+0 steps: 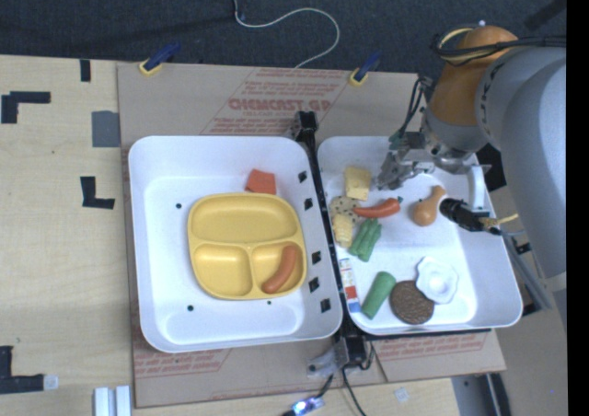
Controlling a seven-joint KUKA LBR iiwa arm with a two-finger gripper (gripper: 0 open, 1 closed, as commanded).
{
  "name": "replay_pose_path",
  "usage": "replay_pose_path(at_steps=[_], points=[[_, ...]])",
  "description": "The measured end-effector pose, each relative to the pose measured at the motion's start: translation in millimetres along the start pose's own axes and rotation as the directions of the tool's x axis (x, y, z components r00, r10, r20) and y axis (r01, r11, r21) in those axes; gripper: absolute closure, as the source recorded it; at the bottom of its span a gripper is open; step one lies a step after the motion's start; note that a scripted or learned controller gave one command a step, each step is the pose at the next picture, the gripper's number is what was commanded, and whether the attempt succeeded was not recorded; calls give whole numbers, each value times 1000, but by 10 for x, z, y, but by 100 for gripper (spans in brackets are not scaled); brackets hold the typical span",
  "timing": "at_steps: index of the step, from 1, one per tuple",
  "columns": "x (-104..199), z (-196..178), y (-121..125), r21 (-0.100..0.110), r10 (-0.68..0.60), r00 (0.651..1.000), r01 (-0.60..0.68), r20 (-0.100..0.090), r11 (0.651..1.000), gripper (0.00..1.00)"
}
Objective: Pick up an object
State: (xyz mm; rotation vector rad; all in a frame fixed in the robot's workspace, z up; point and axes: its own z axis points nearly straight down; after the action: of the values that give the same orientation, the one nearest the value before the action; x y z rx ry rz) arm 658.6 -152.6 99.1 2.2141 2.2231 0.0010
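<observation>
Clearly early in the pick: nothing lifted, nothing seen between fingers. Claw low over the back of the right bin, just above the red chili pepper and beside the pale yellow cheese-like piece; grip state impossible to tell at this size and angle. No object visibly off the bin floor.

Candidates within reach in that bin: a tan pear-shaped piece to the claw's right, a green pepper-like piece touching a pale corn cob, a second green piece near the front, a brown cookie touching a white fried egg, and a thin tube along the dividing wall.

Left bin well apart from the action: yellow divided plate with a sausage in its right compartment, an orange block just behind the plate.

Still to do, by judgement: settle on one item, most likely the chili pepper or cheese piece, close on it, raise it clear. Crowding around the claw a likely cause of a slipped or double grasp.
</observation>
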Motion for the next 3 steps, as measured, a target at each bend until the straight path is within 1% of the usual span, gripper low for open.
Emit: replay_pose_path(at_steps=[1,2,3], points=[[-25,-624,36,0,3,1000,-3,-2,1000,100],[34,-1247,23,-2,2,1000,-2,-2,1000,100],[40,-1253,26,3,3,1000,-3,-2,1000,100]])
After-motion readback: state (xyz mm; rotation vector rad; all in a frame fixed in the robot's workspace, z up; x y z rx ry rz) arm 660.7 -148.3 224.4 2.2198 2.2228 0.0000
